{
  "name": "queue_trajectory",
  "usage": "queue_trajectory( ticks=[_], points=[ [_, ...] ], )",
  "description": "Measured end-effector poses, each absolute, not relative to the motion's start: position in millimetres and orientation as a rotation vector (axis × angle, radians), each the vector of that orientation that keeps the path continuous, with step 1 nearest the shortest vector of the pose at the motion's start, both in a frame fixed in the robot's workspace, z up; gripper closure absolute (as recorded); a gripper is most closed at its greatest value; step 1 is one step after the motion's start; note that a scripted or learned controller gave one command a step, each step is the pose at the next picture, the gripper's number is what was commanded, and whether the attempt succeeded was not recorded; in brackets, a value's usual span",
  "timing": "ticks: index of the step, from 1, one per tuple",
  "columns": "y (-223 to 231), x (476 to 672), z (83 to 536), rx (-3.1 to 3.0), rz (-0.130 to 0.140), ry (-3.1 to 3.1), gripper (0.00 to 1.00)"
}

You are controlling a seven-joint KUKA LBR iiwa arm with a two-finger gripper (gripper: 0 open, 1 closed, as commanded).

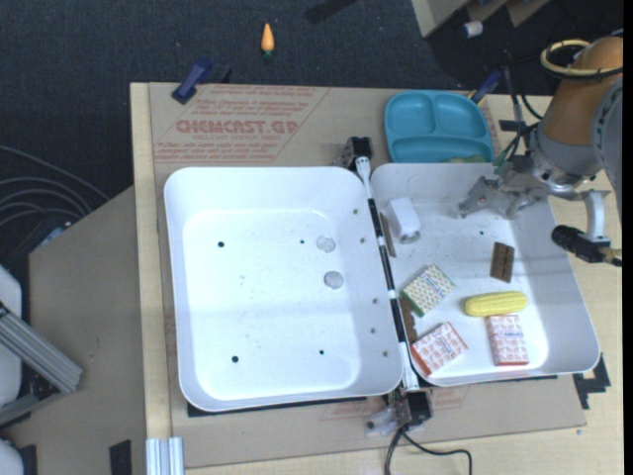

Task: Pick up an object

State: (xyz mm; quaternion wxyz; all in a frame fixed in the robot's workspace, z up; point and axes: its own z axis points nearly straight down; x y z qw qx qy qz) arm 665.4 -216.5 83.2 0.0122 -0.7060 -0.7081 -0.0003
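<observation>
Hovering over the right bin [554, 349], the gripper [492, 198] spreads its fingers, holding nothing; yellow corn cob [495, 305], brown block [502, 261] and patterned packets [427, 289] lie below.

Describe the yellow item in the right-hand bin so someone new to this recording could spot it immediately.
Start at the right bin, the one holding loose items. Near its front half lies the corn cob, a stubby yellow piece on its side, just above the red-and-white packet. It is the one rounded, plain yellow thing among flat printed packets and a brown bar.
</observation>
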Motion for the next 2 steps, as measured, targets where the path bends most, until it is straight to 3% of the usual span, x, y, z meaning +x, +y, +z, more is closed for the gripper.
queue_trajectory(
  ticks=[2],
  points=[
    [-216.2, 665.7, 83.2, -2.201, -0.001, -2.209, 0.00]
  ],
)
